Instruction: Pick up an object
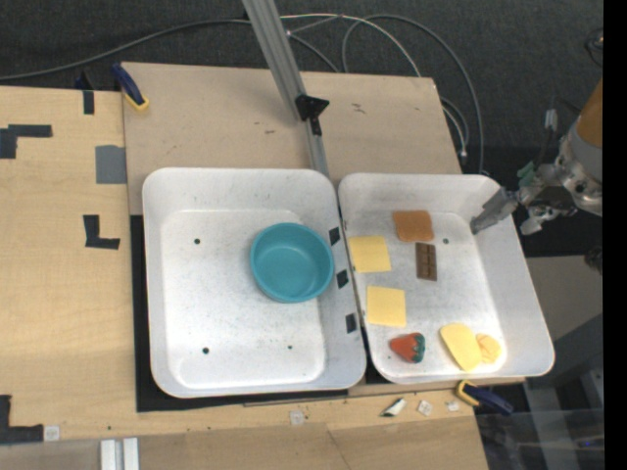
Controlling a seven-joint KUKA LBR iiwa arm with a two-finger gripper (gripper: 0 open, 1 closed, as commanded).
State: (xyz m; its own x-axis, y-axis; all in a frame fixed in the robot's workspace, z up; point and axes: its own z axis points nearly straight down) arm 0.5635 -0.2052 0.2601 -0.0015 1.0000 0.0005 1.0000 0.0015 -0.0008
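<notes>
My gripper (510, 219) hangs over the right rim of the right bin (514, 292), open, with nothing between its fingers. In that bin lie an orange-brown square (412, 225), a dark brown bar (426, 260), two yellow squares (370, 255) (385, 305), a red strawberry-like piece (409, 347), a yellow block (458, 345) and a small orange-yellow piece (488, 347) beside it. The orange-brown square is the closest to the gripper, to its left. A blue bowl (291, 261) sits in the left bin (181, 292).
A grey pole (279, 52) slants down to the gap between the bins at the back. Cables (411, 37) loop behind the bench. Small clamps (130, 86) (482, 396) sit at the bench's far left and front right corners.
</notes>
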